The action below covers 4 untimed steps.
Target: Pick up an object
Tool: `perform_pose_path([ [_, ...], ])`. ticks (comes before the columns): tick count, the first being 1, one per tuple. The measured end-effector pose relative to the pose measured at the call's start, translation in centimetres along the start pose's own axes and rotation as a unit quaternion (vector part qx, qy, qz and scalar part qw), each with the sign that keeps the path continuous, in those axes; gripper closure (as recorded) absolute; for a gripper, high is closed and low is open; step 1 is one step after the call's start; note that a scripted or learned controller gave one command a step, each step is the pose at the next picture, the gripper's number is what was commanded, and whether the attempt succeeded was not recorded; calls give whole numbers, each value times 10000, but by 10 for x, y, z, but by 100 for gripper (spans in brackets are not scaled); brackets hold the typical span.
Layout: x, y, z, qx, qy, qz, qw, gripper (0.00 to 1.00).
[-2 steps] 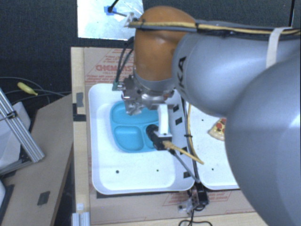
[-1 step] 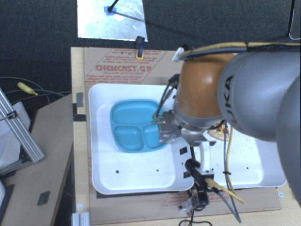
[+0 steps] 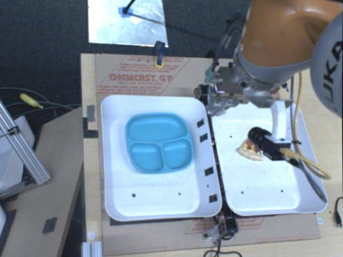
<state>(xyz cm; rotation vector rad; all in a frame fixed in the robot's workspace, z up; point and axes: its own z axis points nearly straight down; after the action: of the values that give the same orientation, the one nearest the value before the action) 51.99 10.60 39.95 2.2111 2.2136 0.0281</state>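
A small tan and orange object (image 3: 248, 151) lies on the floor of the right bin (image 3: 268, 197), a little left of its middle. My gripper (image 3: 215, 101) hangs over the back left corner of that bin, close to the wall shared with the left bin. It is well behind and to the left of the small object and not touching it. The bulky grey and orange wrist (image 3: 278, 31) covers the bin's back edge. A blue divided plate (image 3: 159, 142) lies flat in the left bin (image 3: 155, 202).
The two bins sit side by side on a cardboard sheet (image 3: 139, 76). Black clips (image 3: 206, 154) line the wall between the bins. A yellow cable (image 3: 308, 167) loops over the right bin's right side.
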Motion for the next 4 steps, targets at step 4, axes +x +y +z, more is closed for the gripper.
perform_pose_path([
  [4, -24, -31, -77, 71, -16, 26, 10000, 100],
])
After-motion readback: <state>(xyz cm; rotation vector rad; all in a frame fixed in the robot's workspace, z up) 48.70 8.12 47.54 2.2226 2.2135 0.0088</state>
